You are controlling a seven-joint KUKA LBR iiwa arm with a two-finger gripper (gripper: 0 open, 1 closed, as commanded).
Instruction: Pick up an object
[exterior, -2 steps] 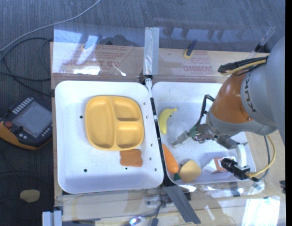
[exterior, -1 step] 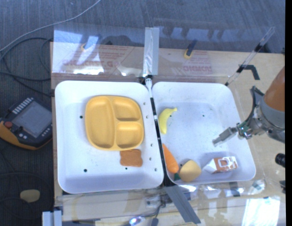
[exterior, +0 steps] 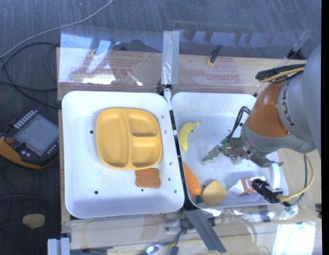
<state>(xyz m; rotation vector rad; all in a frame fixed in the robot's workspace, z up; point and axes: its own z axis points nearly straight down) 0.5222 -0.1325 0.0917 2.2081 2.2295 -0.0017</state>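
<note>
Gripper (exterior: 213,155) low inside right bin (exterior: 217,102)

Teach pendant (exterior: 27,138) on carpet, cables (exterior: 74,20), cardboard (exterior: 117,68) behind bins

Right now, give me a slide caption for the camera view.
Gripper hovers open in the right bin near the banana, carrot and potato-like piece; yellow tray sits left.
</note>
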